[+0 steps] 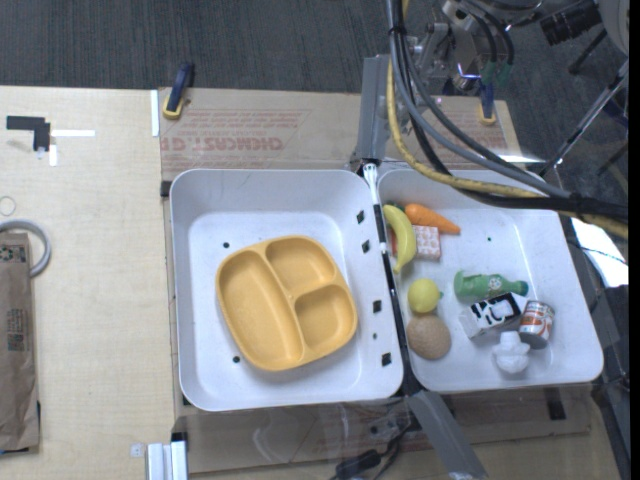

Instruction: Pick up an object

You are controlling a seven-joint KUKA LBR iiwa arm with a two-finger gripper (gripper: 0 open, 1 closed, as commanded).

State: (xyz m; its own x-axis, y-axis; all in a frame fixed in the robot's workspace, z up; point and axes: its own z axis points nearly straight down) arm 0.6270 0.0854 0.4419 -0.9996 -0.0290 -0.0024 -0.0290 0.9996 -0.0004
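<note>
The right bin (560, 230) holds several small items. A banana (400, 234), a carrot (432, 217) and a pink wafer block (427, 243) lie at its far left. A lemon (424, 295) and a brown round fruit (429, 337) sit near the left wall. Further right are a green bottle (488, 285), a black-and-white carton (493, 314), a small can (536, 323) and a white lump (512, 356). My gripper (452, 56) hangs high beyond the right bin's far edge, over the cardboard, with nothing seen in it.
The left bin (190, 268) holds a yellow divided plate (288, 301). Cables (420, 138) drape from the arm across the right bin's far corner. Blue clamps (179, 88) hold the cardboard sheet behind the bins. A brown paper bag (15, 338) lies at the far left.
</note>
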